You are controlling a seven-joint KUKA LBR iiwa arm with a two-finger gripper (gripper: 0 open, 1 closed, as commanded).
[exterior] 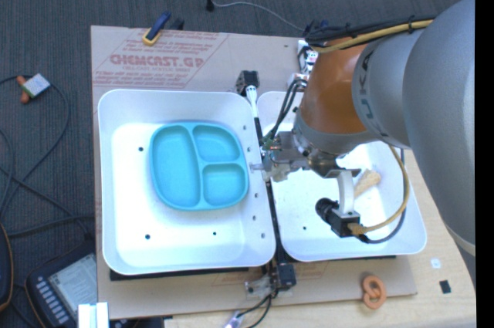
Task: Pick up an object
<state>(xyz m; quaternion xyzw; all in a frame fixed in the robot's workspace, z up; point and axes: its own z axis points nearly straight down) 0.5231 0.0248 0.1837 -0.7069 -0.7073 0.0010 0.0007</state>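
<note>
Brown bench board (154, 68) bears two white bins (123, 187), orange ring (374, 291), blue-yellow tool (157, 27).

— What lies in the left bin (116, 187)?
— A light blue plate (198, 166) with three compartments; it sits flat and right way up, near the bin's middle, its two smaller wells toward the divider between the bins.
— And the right bin (401, 241)?
— A small tan piece (366, 181), elongated and tilted, lies near the right side; the arm covers part of it, so what it is cannot be told.
</note>
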